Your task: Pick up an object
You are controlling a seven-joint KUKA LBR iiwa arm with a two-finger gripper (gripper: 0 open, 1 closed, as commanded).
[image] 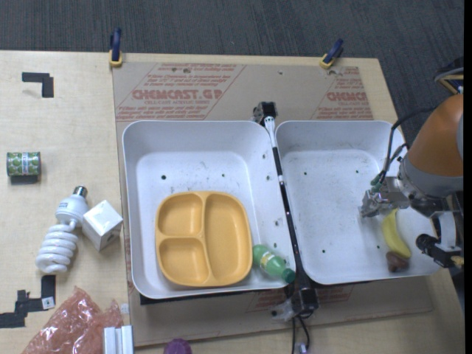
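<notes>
The pincer [374,203] sits low inside the right bin [332,135], close to that bin's right wall, with the arm [439,150] entering over the right rim. Whether the pincer is apart or together cannot be told; the tips are small and blurred. The banana [394,238] lies just below and right of the pincer, its upper end next to the metal tips; contact cannot be confirmed, and nothing is seen clamped between the tips. The banana runs along the right wall, its dark lower end near the bin's lower right corner. To the pincer's left, the right bin's floor is bare white across to the divider between the two bins, giving open room on that side; to the right, the wall stands close. Farther left, past the divider, the left bin [188,135] holds a yellow tray [203,238] at its lower middle and a green bottle [271,262] against the lower right corner, beside the divider. Well left of both bins, a bulb [61,231], a white cube [102,223] and a green can [23,165] lie on the bench [59,124].
</notes>
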